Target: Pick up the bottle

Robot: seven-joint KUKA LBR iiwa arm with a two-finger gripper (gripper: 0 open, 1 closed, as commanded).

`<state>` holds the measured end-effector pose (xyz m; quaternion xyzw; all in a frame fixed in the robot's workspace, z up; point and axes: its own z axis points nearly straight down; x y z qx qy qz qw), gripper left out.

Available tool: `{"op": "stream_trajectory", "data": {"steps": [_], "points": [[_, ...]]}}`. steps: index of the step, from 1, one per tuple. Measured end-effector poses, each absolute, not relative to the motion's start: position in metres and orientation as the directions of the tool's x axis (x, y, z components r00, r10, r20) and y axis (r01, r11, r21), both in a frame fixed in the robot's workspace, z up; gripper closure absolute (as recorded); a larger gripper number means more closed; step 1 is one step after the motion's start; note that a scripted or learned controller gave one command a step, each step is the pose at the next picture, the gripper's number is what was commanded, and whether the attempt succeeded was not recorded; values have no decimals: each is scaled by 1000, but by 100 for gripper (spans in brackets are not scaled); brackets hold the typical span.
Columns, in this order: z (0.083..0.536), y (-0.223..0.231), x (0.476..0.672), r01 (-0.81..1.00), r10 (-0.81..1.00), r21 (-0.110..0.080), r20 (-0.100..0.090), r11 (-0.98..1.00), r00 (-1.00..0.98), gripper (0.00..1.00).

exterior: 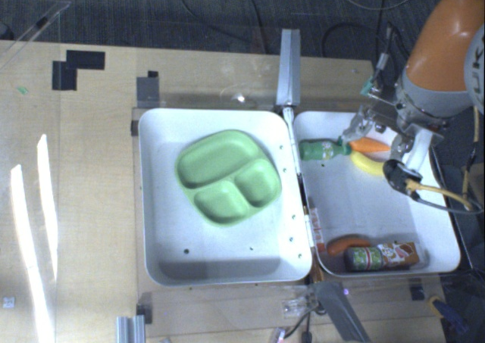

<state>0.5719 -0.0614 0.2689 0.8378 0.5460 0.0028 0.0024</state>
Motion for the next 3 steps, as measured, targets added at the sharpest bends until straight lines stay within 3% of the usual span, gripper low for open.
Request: {"op": "stream_trajectory", "data": {"steps": [1, 2, 3], "points": [[188, -19, 615, 915, 915, 2, 1, -404, 404, 0], [163, -85, 595, 911, 911, 2, 1, -413, 413, 0], [113, -119, 571, 902, 902, 1, 1, -432, 432, 0]]}}
